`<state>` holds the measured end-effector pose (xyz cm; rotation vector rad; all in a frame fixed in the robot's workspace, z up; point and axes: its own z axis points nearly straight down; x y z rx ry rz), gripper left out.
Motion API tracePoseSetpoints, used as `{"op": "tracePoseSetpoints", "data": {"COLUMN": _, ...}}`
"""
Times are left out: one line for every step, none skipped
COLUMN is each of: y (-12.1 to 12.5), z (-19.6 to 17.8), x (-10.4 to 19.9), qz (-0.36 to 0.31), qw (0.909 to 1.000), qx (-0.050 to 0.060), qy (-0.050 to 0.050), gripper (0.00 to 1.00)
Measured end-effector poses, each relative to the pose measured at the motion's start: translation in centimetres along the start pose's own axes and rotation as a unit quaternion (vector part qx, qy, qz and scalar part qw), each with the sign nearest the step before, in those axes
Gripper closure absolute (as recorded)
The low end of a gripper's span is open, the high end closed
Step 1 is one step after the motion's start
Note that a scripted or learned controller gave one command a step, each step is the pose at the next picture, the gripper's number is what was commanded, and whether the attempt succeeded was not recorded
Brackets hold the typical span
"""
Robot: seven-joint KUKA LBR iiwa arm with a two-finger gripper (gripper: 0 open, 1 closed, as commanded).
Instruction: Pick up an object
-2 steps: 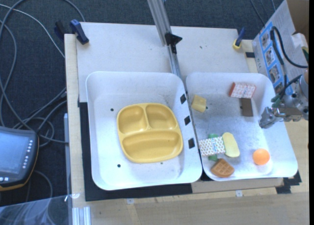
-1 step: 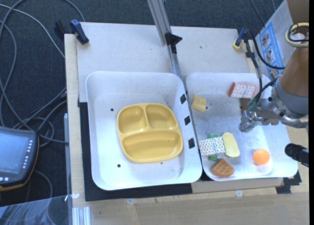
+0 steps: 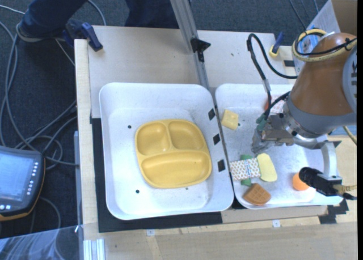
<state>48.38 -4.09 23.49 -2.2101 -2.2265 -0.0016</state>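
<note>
the left bin [image 3: 113, 140] sits on the surface [image 3: 142, 55] and carries a yellow divided plate [image 3: 172, 153] near its middle. right of that plate, across the seam between the bins, the right bin [image 3: 241, 97] holds the loose things: a pale yellow cube [image 3: 229, 119] up and to the right of the plate, a patterned packet [image 3: 244, 169] just right of the plate's lower edge, a yellow lemon-shaped piece [image 3: 266, 167] touching the packet's right side, a brown waffle-like piece [image 3: 258, 195] below them, and an orange ball [image 3: 300, 181] furthest right of the plate.

the tool [image 3: 266, 143] hangs just above the lemon-shaped piece, well right of the plate, with the grey and orange arm [image 3: 323, 89] behind it. i cannot tell whether it is apart or together; nothing is seen held in it.

the lemon-shaped piece looks the likeliest target, lying directly beneath the tool and slightly toward the near edge. the risk, as i judge it: the packet touches that piece, so a descent may catch both, or nudge the rounded piece aside so it slips out and the tool closes on nothing.
</note>
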Motion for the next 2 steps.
{"op": "tracePoseSetpoints", "data": {"y": 1.3, "z": 0.5, "x": 5.6, "qz": 0.000, "qw": 1.0000, "qx": -0.001, "qy": 0.000, "gripper": 1.00}}
{"op": "tracePoseSetpoints", "data": {"y": 1.3, "z": 1.5, "x": 11.2, "qz": 0.000, "qw": 1.0000, "qx": 0.001, "qy": -0.001, "gripper": 1.00}}
